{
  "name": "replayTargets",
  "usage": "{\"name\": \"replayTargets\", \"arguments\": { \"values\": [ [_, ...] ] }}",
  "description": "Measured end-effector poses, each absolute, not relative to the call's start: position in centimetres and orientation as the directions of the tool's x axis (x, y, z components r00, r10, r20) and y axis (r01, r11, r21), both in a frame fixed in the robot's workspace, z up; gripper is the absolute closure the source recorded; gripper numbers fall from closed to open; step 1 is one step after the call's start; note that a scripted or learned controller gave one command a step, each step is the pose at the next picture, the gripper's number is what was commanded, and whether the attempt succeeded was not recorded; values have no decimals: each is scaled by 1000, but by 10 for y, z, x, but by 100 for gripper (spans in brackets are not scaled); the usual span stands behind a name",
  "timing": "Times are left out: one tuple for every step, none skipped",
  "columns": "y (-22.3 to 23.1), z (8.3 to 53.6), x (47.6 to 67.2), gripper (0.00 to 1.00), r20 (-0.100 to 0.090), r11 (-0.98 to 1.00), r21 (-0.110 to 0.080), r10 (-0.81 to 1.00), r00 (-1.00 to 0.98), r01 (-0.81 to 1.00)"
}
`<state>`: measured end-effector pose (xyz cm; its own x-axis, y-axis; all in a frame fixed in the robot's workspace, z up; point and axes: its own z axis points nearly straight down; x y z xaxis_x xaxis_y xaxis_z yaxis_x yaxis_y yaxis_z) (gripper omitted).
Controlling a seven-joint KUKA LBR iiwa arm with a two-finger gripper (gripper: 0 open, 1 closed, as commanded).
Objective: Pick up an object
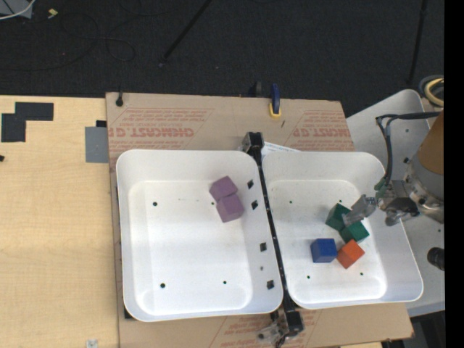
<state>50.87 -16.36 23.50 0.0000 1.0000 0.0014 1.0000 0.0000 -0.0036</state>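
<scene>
Orange cube (pixel 351 254) touches blue cube (pixel 323 250) in smooth white bin (pixel 406 281).

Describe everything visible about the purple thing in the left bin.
The purple thing looks like two matte lilac blocks joined or pressed together, one slightly behind and above the other, each turned at its own angle. It lies on the floor of the left bin, in the far right part, near the divider but apart from it. Nothing else touches it.

Robotics lab: clamped bins (pixel 138 194), floor cables (pixel 188 27), plywood bench (pixel 51 216).
</scene>
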Motion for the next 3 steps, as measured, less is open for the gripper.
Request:
{"name": "replayTargets", "arguments": {
  "values": [
    [-214,95,522,0,2,-2,-13,1000,2,1000],
    [-215,113,523,100,2,-8,-5,1000,8,1000],
    [-150,154,607,100,2,9,7,1000,-9,1000]
  ]
}}
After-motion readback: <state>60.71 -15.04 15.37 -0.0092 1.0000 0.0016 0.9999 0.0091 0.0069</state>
